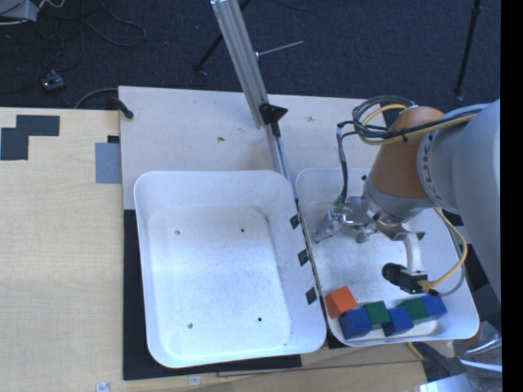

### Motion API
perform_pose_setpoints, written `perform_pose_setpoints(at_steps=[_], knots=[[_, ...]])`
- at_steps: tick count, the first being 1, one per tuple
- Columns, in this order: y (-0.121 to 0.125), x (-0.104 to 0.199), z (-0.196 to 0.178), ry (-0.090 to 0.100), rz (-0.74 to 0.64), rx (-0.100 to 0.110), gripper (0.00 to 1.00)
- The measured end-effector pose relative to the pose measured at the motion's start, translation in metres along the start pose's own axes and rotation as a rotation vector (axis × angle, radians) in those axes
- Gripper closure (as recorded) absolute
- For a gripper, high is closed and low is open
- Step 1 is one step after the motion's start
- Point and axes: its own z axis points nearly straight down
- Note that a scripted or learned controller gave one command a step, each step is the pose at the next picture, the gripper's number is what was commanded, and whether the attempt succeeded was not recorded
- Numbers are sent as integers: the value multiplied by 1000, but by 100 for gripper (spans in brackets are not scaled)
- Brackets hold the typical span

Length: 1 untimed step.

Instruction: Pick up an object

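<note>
1. From my seat at the remote console I see the two white bins side by side in the lower half of the frame: the left bin (163,194) large and square, the right bin (458,321) partly covered by the arm.
2. The arm (466,153) comes in from the right edge, grey, with its orange band (404,158) at centre right, above the right bin.
3. The gripper (331,225) sits at the end of the wrist, over the upper-left part of the right bin, close to the wall shared by the two bins. It is small and metallic in my picture, and I cannot tell how far its pincer stands apart or whether anything is between it.
4. The objects I could pick lie in a cluster along the lower edge of the right bin, well below the gripper: an orange block (341,301) at the left, a blue block (355,323) just below it, a green block (377,312) beside that, another blue block (399,321), then a second green block (415,308) and a third blue block (434,305) at the right end. They are packed together, most of them touching a neighbour.
5. A slanted metal rail (245,64) runs from the top centre of the frame down toward the gap between the bins.
6. Black and yellow cables (364,125) loop off the wrist.
</note>
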Motion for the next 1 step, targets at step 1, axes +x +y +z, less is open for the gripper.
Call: perform_pose_setpoints(at_steps=[1], knots=[[44, -2, -1, 1, 2, 2, 0]])
